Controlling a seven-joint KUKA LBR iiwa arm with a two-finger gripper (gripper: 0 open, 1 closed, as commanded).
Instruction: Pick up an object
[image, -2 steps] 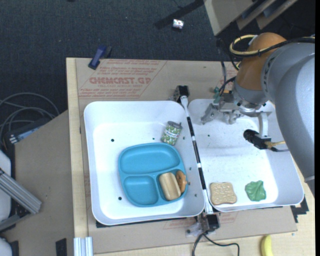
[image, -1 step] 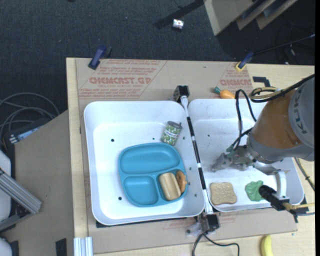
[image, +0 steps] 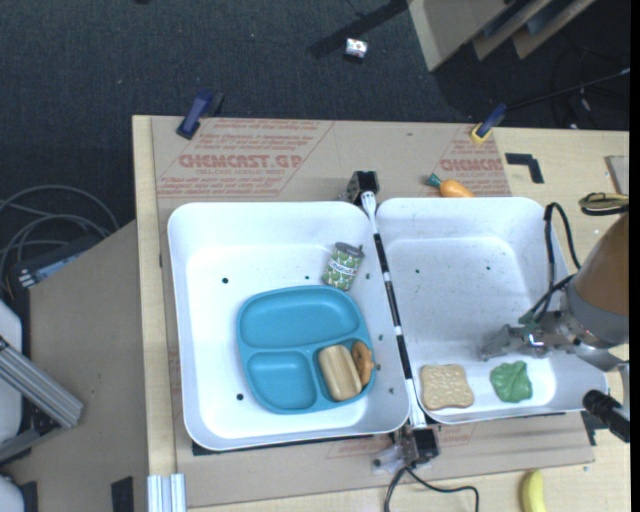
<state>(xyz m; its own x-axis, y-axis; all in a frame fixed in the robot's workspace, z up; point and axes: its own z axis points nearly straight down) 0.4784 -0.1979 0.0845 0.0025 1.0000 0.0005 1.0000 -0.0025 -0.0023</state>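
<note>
1. over in the left bin (image: 200, 300) lies a blue divided tray (image: 295, 345), with a bread roll (image: 342, 370) sitting in its lower right compartment. a small green-patterned can (image: 344, 266) lies just past the tray's upper right corner, close to the wall between the bins. none of these is near the arm, so i would leave them alone for this try.
2. past the divider, the right bin (image: 450, 250) holds a slice of toast (image: 445, 386) near its front wall, and a green leafy toy (image: 511, 381) just beside it to the right. the two are close together but apart.
3. at the right side, the gripper (image: 505, 340) hangs low over the bin floor, just above and a little left of the green leafy toy. its fingers look spread fairly wide, and nothing sits between them.
4. to my eye the leafy toy is the nearest target. a good grasp needs the gripper centred over the toy, lowered straight down so the fingers straddle it, then closed.
5. the toy looks flat and probably soft, so the fingers should reach right to the floor, or they may close on air. the front wall is near, and the toast should not be nudged.
</note>
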